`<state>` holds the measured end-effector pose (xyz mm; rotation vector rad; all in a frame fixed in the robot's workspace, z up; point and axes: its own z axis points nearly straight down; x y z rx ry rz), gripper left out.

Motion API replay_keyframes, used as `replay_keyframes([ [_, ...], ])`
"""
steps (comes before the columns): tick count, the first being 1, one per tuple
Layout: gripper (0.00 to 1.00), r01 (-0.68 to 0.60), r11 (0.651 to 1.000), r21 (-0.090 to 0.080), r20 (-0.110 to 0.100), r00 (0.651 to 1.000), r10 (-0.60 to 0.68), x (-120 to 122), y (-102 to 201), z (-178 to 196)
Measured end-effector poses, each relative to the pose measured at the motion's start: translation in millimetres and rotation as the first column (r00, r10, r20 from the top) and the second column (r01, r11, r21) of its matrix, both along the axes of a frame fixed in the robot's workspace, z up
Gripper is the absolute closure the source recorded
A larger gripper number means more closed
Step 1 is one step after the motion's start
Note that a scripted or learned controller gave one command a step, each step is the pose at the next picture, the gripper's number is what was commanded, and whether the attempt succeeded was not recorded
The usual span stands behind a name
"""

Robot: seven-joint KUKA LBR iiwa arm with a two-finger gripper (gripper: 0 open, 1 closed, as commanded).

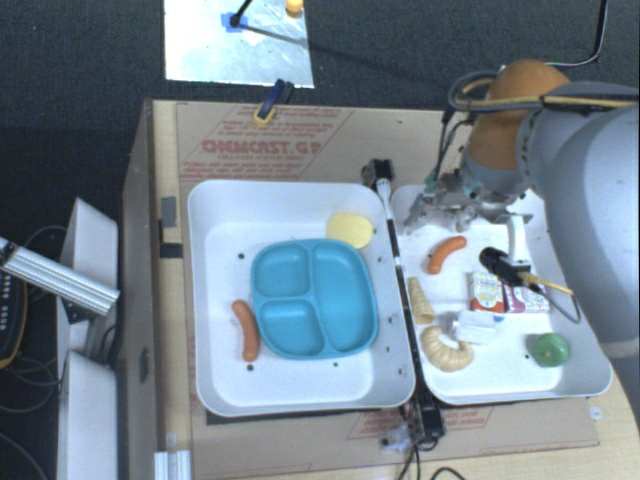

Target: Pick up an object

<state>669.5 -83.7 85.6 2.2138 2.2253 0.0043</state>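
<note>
My gripper [428,212] hangs over the far left part of the right bin [590,368], just above and left of a small orange sausage [446,253]. Nothing shows as held in it. Nearer the front in the same bin lie a pale cone [420,299], a curled tan pastry [446,349], a red and white packet [494,292] and a green apple [548,348].
The left bin [215,268] holds a blue divided plate [313,298], a yellow round piece [349,230] at its far right and an orange-brown sausage [246,330] at its left. The ridge between the bins [397,268] runs just left of the gripper.
</note>
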Motion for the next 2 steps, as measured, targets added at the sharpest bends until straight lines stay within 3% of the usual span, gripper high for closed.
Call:
replay_keyframes([
  [2, 0.0, 0.004, 1.0, 0.0, -0.003, 1.0, -0.004, -57.5, -9.4, -1.2],
])
